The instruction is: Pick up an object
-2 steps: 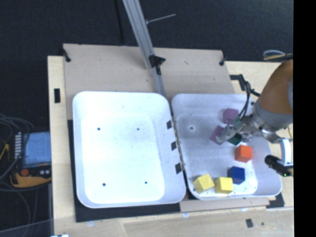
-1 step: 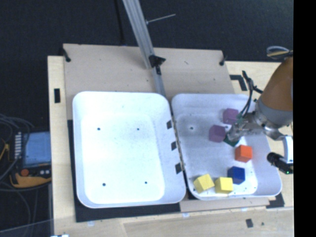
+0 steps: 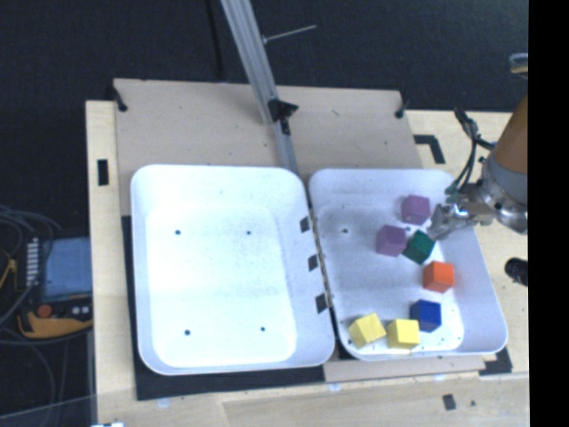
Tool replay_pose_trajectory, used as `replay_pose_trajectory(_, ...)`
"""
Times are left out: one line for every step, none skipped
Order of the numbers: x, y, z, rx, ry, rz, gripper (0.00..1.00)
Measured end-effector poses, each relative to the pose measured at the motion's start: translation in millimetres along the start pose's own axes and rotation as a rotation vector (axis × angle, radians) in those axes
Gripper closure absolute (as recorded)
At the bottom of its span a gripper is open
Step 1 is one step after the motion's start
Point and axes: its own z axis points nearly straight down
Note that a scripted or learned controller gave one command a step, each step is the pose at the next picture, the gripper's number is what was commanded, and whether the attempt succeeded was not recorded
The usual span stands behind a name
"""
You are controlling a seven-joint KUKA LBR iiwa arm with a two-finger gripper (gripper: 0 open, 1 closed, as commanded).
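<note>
Seven small blocks lay in the right bin (image 3: 471, 327) when you looked down at it: two purple cubes (image 3: 414, 208) and (image 3: 390, 239), a green cube (image 3: 419, 248), an orange cube (image 3: 438, 276), a blue cube (image 3: 427, 314) and two yellow blocks (image 3: 366, 330) and (image 3: 404, 332) near the front rim. Your gripper (image 3: 442, 220) had reached in from the right and sat low over the bin, just beside the green cube's upper right corner and close to the upper purple cube; you could not tell from this angle whether it was spread or pressed together, and no block showed between its tips. The left bin (image 3: 222, 265) was not involved. Judging by looks, the green cube was light, stiff and smooth-faced, likely foam or wood, so it should have borne a firm pinch without damage but could skate or twist if caught by a corner. You would have done best to take it across two opposite flat faces, squarely, keeping clear of the purple cube touching its left side
</note>
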Motion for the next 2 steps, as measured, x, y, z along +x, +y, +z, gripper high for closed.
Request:
replay_pose_trajectory(-1.8, 1.4, -31.8, 0.002, 0.001, 0.000, 1.00)
replay_pose_trajectory(50.8, 12.1, -22.2, 0.007, 0.004, -0.005, 1.00)
